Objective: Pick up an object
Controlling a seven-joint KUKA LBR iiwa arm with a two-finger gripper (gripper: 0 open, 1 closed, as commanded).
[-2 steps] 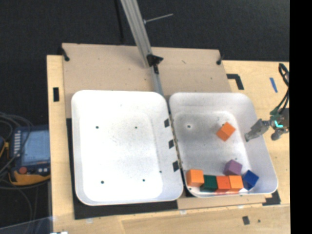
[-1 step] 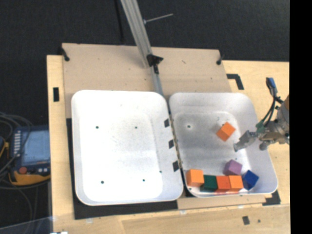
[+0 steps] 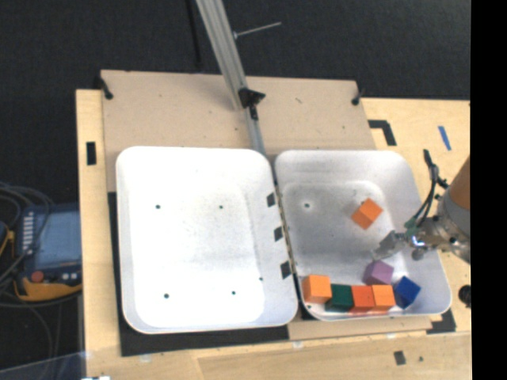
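The gripper (image 3: 390, 245) is low inside the right bin (image 3: 333, 169), near that bin's right wall. The grey arm (image 3: 453, 212) comes in from the right side, with green and black wires on it. The picture is too small and blurry here, so I cannot tell if the jaws are loose or squeezed, and I cannot see anything between them.

A purple block (image 3: 379, 272) sits just below the gripper, on the side closer to the camera. It looks very close to the tip, but I cannot tell if they touch. An orange cube (image 3: 366, 213) sits alone up and to the left of the gripper, near it but apart. It is turned a bit on the bin floor.

A blue cube (image 3: 406, 290) is below the gripper and a little to the right, just beside the purple block. More blocks stand in a row along the bin's front wall, below and to the left of the gripper: an orange block (image 3: 318, 287), a green block (image 3: 341, 297), and two more orange blocks (image 3: 373, 297) side by side.

The left bin (image 3: 194, 236) is well away to the gripper's left. Both bins rest on a tan bench (image 3: 230, 101). A metal pole (image 3: 224, 42) leans far above the gripper, at the back.
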